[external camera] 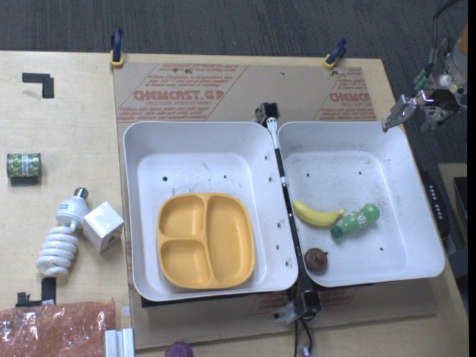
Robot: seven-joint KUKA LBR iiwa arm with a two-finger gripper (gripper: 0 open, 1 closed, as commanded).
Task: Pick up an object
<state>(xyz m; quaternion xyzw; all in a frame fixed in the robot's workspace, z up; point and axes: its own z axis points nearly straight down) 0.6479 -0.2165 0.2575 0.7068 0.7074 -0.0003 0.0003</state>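
Observation:
The right bin (405, 166) holds a yellow banana (317, 214), a green bottle-shaped toy (356, 221) touching the banana's right end, and a small brown round object (316, 259) near the bin's front left corner. The left bin (141, 162) holds a yellow divided plate (206, 239). My gripper (413, 113) hangs at the far right, over the right bin's back right corner, well away from the objects. Its fingers are spread apart with nothing between them.
On the bench left of the bins lie a white spiral light bulb (61, 236), a white cube (103, 225) and a small green can (23, 166). An orange mesh bag (56, 329) sits at the front left. Clamps (117, 47) hold the cardboard sheet at the back.

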